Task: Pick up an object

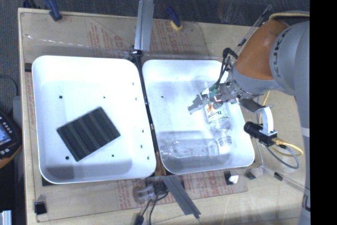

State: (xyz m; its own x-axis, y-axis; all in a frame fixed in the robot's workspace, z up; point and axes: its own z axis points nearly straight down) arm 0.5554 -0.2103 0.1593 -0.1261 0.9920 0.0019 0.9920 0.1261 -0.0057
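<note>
Gripper [206, 101]: hanging low over the right bin [174, 74], just above the upright bottle; whether its claw is apart or together, I cannot tell.
Upright bottle [219, 121]: clear plastic with a white and red label, lying at a slant near the bin's right wall.
Second bottle [190, 148]: clear, lying along the front wall, possibly touching the first.
Left bin [79, 68]: holding a dark ribbed slab [88, 133].

The robot arm [287, 55] at the right of the frame is big, round and grey, with a wide orange band. Thin black cables run along its wrist. Its gripper [206, 99] is small and grey, with tiny green and red bits.
</note>
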